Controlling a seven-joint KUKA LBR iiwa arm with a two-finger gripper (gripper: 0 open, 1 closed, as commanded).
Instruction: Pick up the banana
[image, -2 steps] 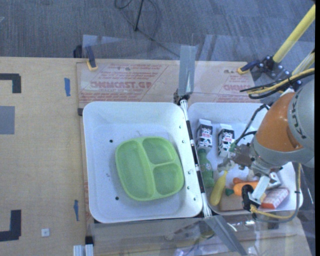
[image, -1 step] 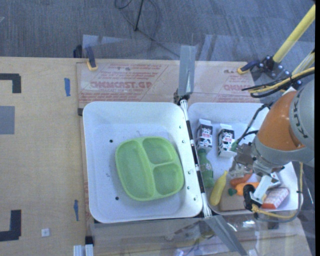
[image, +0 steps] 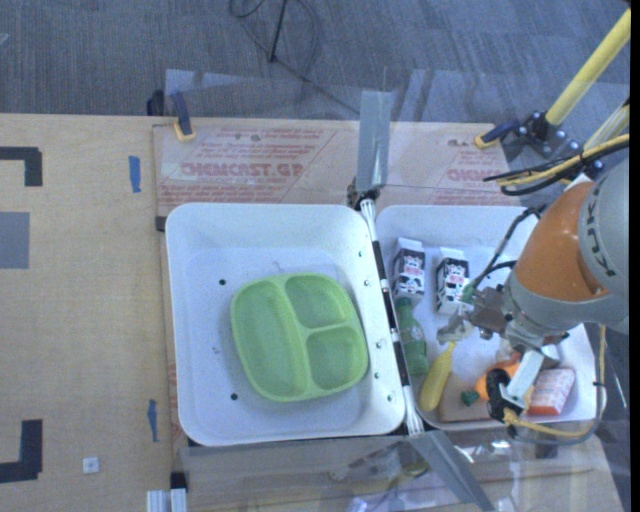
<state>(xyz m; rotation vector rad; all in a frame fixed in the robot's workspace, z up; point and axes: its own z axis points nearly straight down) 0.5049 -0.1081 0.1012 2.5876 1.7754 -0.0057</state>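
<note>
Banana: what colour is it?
Yellow, greenish at one end; camera view.

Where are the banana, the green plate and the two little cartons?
banana (image: 438, 374): camera view, mid-length.
green plate (image: 298, 336): camera view, middle divider.
little cartons (image: 409, 271): camera view, left carton's front face.

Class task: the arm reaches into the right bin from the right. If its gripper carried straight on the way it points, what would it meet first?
Probably the banana, lying just beyond the gripper toward the lower left of the right bin. Height from this slanted view is unclear, so it might pass above it.
</note>
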